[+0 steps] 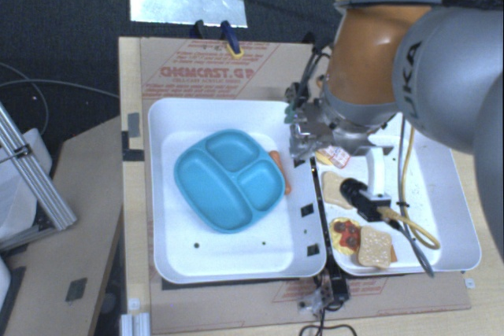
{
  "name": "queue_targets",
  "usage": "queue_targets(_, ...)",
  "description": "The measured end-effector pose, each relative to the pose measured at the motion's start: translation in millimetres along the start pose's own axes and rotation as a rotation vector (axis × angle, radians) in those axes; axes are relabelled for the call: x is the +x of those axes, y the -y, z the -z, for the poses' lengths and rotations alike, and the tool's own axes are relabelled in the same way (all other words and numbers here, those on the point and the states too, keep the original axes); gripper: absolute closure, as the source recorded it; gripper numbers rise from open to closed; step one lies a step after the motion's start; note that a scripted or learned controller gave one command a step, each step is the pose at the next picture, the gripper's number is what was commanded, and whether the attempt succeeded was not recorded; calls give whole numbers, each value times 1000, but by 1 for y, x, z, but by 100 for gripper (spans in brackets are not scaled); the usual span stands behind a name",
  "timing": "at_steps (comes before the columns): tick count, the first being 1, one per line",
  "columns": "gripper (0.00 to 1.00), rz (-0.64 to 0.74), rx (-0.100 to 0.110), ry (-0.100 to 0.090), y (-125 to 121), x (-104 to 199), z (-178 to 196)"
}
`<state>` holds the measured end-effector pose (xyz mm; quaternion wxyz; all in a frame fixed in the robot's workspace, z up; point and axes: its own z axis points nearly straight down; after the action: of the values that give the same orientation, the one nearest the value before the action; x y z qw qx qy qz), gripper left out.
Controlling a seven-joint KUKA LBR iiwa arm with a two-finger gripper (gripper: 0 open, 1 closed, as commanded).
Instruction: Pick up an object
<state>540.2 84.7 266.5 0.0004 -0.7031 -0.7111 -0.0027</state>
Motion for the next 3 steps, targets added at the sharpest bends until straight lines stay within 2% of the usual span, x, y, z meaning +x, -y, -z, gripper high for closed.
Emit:
queue_targets(1,100,-2,-17,-3,25,40,167)
queue_targets(2,100,-9,17,7,56,55,3)
queue_targets(3,100,-12,4,6,0,45,-30)
